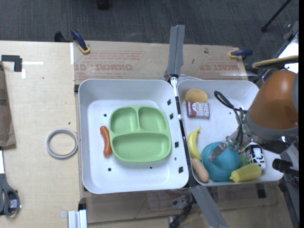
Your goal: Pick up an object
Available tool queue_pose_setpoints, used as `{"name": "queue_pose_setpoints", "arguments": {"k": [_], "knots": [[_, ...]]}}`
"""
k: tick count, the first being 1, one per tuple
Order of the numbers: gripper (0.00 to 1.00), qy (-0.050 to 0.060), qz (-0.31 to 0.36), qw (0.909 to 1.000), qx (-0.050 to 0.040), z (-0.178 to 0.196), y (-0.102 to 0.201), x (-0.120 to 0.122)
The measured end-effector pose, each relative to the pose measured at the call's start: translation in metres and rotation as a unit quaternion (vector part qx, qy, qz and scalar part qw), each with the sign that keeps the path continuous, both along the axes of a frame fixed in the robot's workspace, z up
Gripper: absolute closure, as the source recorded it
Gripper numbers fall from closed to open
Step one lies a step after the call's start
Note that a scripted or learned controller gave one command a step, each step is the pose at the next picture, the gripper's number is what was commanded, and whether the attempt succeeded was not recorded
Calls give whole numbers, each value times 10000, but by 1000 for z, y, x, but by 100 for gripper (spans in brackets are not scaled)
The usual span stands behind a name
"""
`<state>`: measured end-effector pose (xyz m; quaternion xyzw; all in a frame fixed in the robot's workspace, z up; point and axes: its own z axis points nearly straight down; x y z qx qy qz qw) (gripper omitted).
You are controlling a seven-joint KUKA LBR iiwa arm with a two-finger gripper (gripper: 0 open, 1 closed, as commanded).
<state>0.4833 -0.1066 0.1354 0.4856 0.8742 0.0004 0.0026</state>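
The yellow corn cob (246, 173) and bread roll (200, 170) flank the blue bowl (221, 160) in the right bin (223, 91), where the gripper (223, 149) sits low, its opening unclear, so a centred grip on the rim looks wisest.

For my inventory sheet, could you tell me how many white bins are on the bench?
2. The left bin holds a green divided tray and an orange sausage-shaped toy. The right bin holds the toy food by the gripper.
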Motion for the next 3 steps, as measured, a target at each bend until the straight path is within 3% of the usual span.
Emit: {"name": "queue_pose_setpoints", "arguments": {"k": [1, 2, 3], "knots": [[0, -155, -685, 9975, 0, -33, 8, 5], [0, 18, -952, 9955, 3, -43, -34, 116], [0, 28, -1066, 9943, 10, -44, -31, 51]]}}
